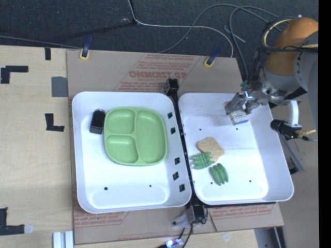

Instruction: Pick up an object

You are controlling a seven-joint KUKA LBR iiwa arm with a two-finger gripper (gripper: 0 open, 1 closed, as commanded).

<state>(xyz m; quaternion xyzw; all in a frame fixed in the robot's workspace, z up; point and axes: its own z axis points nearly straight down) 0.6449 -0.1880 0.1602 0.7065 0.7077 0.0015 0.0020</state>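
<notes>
My gripper (238, 112) hangs over the far right part of the right bin (258, 190), with the orange-banded arm behind it at the upper right. A tan biscuit-like piece (210, 145) lies near the bin's middle. Just below it sit a frilly green vegetable (201, 160) and a green pea pod (219, 173). These three lie well to the left of and nearer than the gripper. In the left bin (129, 198) rests a green divided plate (136, 136) with a small black block (97, 121) at its left side.
A black divider with clips (178, 138) runs between the two bins. Cables (207, 25) loop over the dark surface behind the bench. A black fitting on the arm (287, 128) overhangs the right bin's right rim.
</notes>
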